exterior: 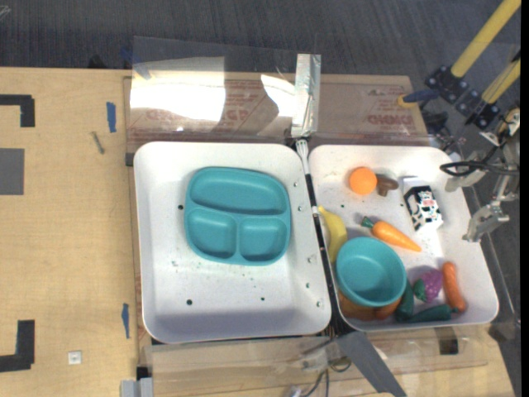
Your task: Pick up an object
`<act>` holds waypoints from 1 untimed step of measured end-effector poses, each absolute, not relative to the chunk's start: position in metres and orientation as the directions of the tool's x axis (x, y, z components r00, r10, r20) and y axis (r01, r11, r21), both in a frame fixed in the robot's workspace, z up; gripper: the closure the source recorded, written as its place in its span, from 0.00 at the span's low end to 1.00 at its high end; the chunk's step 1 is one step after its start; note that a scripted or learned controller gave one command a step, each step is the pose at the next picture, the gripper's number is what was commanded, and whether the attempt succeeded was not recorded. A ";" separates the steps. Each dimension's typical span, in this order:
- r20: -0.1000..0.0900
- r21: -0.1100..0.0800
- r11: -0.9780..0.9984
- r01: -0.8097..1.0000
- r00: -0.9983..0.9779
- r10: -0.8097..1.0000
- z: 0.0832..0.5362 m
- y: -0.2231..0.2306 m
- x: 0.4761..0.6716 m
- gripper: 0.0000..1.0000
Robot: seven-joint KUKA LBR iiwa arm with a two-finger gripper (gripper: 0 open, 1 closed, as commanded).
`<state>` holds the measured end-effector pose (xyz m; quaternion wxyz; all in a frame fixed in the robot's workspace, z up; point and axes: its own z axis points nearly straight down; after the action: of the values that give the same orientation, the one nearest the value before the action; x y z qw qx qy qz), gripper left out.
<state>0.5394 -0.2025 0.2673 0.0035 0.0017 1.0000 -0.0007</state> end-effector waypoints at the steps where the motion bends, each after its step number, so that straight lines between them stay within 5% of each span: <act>1: -0.009 -0.002 0.997 0.083 -0.997 0.083 0.106 -0.213 0.495 0.00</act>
<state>0.4945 -0.2133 0.1058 0.0046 0.0415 0.9991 -0.0012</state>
